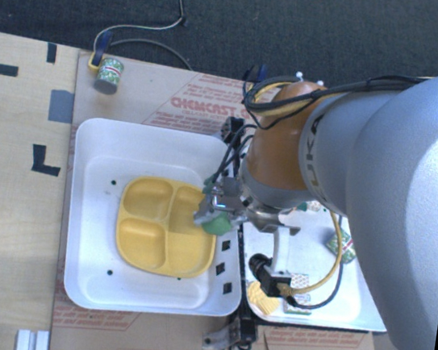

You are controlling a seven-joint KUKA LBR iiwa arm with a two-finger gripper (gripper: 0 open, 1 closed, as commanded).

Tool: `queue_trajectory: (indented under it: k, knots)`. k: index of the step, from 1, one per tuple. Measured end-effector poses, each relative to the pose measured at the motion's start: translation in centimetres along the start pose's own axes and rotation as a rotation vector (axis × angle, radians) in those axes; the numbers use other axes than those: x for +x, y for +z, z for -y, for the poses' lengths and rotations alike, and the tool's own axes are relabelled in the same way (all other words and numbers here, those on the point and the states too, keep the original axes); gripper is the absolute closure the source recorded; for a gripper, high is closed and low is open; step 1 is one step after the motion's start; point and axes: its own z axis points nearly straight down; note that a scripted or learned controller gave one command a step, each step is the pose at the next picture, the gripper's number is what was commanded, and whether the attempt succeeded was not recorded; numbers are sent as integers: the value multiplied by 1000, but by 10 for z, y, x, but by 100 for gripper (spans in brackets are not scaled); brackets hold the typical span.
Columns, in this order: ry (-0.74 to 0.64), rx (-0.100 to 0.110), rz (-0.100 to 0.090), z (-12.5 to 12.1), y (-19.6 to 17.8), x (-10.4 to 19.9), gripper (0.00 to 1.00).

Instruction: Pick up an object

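Right at the gripper (215, 213), a green object (216, 226) is being seen against its tip; whether it is being clenched cannot be told. Both are being positioned over the right edge of a yellow plate (149, 233) lying in the left bin (86, 191) of 2.

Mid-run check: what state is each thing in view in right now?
gripper: low over the left bin's right side.
yellow divided plate: flat, right way up in the left bin.
green object: at the plate's right rim beneath the gripper; grasp unclear.
small can: on the cardboard outside the bins.
green-and-white item: lying in the right bin.
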Motion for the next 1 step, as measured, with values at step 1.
queue_trajectory:
  k: [1]
  knots:
    - [0, 0, -1, 43, -26, -41, 100]
